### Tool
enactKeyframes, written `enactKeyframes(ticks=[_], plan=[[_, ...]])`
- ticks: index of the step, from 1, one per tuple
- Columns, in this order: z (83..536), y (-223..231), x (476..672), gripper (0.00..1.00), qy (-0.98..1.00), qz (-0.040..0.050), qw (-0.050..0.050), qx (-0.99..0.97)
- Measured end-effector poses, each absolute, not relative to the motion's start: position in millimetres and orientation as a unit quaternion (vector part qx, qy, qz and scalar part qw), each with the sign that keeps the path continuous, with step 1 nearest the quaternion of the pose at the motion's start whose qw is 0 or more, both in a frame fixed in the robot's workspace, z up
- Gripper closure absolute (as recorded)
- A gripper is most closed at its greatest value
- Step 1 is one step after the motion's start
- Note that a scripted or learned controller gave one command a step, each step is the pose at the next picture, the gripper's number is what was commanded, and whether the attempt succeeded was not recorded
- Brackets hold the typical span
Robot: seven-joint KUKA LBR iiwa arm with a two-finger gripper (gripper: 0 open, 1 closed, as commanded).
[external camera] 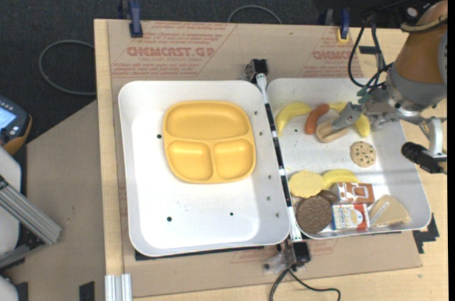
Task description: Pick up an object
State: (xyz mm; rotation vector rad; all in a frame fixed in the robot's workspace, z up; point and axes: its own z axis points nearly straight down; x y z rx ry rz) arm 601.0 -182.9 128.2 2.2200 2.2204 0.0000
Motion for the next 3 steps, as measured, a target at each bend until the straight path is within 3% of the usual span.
enactKeyframes(ticks=[1,2,3], plan=[[82.1,-119.6,667.3,0.0,0.709,-0.0016,-0.002,0.705],[96.0,-124.3,667.2,1.0,0.708,-0.0002,0.002,0.706],[191.7,-50.9,661.7,1.0,0.71,0.0045,0.003,0.704]])
